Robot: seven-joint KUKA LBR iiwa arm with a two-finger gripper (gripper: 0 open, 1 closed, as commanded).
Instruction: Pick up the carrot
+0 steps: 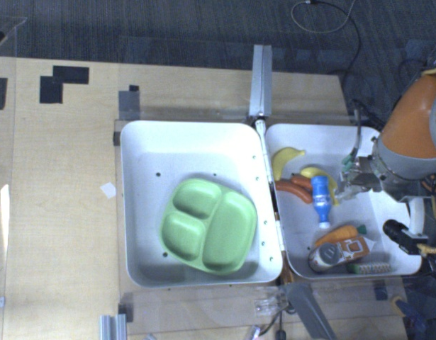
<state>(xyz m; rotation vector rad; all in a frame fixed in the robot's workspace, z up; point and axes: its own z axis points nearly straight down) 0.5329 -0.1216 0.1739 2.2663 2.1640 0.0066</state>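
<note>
I see the long orange carrot (337, 233) lying in the right white bin (303, 264) on the light wooden worktop (54, 211), near its front, just above a flat orange packet (345, 249) and below the blue plastic bottle (320, 198). The hand (350, 176) of the grey arm is over the same bin, to the right of the bottle and apart from the carrot, and whether it is released or clenched I cannot tell. In the left white bin (143, 161) rests a green divided plastic tray (208, 224).

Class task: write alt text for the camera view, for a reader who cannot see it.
The end effector hovers over the right bin, which holds a carrot, a blue bottle, a banana and other small items. The left bin holds a green divided tray.
</note>
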